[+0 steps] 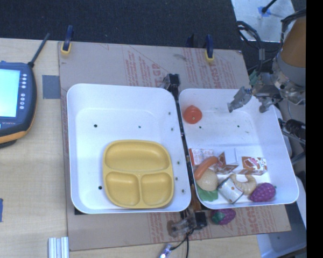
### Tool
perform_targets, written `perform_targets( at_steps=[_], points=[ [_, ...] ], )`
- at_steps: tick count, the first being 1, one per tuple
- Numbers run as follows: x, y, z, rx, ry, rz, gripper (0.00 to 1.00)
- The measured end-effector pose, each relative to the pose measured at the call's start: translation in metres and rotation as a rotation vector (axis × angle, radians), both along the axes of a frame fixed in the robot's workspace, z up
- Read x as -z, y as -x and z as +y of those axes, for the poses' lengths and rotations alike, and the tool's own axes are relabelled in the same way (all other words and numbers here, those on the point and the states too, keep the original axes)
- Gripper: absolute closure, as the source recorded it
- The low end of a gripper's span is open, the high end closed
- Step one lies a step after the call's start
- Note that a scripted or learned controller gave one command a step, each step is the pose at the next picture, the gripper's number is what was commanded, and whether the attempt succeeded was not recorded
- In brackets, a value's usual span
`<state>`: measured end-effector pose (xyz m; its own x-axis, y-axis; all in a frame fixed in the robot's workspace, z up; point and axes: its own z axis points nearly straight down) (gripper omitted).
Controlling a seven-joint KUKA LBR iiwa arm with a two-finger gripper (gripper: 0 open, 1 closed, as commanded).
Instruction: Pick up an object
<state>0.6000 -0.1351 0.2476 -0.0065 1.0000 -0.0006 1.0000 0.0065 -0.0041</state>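
Nothing is picked yet: our gripper (251, 102) hangs spread and empty over the right bin's (274, 144) far edge; the toys (231, 181) wait at its near edge.

The arm (293, 47) is cut off at right, perhaps mid-wrist.

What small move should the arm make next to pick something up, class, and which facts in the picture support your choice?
Probably move the hand left and down over the orange ball. The hand hangs near the right bin's far edge with nothing between its fingers. The ball lies alone on bare floor, while the other toys are crowded together at the near end, so it looks like the easier grasp.
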Motion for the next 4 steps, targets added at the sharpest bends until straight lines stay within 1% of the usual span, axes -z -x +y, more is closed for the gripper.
perform_targets(
  at_steps=[1, 2, 3, 4],
  points=[
    [0.056, -0.041, 0.055, -0.001, 0.001, 0.002, 0.0],
    [0.056, -0.05, 0.109, -0.002, 0.002, -0.001, 0.0],
    [0.03, -0.013, 0.047, 0.005, 0.0, 0.001, 0.0],
    [0.121, 0.042, 0.022, 0.002, 0.0, 0.001, 0.0]
  ],
)
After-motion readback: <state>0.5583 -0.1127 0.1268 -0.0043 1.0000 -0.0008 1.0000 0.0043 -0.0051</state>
